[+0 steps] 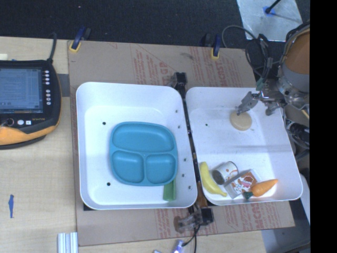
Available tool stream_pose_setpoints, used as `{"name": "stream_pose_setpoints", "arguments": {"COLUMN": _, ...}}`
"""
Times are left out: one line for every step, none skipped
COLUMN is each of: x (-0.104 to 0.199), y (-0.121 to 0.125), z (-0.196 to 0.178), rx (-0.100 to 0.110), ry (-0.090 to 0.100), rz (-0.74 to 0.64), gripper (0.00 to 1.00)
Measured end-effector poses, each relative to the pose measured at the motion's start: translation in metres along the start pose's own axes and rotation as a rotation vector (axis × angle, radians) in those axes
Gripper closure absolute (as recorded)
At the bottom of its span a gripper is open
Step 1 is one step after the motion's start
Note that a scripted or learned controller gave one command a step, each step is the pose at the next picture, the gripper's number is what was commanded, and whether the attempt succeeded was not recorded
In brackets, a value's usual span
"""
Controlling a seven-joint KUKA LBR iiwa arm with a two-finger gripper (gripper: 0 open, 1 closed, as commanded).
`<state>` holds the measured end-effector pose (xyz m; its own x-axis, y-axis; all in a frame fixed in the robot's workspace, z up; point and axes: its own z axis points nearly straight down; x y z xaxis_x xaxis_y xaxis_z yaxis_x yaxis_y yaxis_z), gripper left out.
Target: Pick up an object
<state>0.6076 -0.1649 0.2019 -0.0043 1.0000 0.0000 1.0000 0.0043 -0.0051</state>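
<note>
- Your gripper [259, 102] hangs over the right bin [210, 141], jaws apart and empty.
- The tan round object [242, 121] lies just below-left of them; it has no long axis.

Arm [297, 62] cut off at right edge. Green piece [169, 192] partly hidden under blue tray [143, 153]. Print on small packet [243, 182] too small to read, carrot [265, 187] overlapping it.

Dark carpet floor [131, 9] behind cardboard-topped bench [131, 67].
</note>
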Motion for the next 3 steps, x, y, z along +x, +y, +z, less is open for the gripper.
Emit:
{"name": "stream_pose_setpoints", "arguments": {"x": 0.001, "y": 0.029, "z": 0.052, "rx": -0.001, "ry": 0.000, "rz": -0.002, "gripper": 0.00}}
{"name": "stream_pose_setpoints", "arguments": {"x": -0.001, "y": 0.044, "z": 0.093, "rx": 0.001, "ry": 0.000, "rz": -0.001, "gripper": 0.00}}
{"name": "stream_pose_setpoints", "arguments": {"x": -0.015, "y": 0.032, "z": 0.103, "rx": -0.001, "ry": 0.000, "rz": 0.001, "gripper": 0.00}}
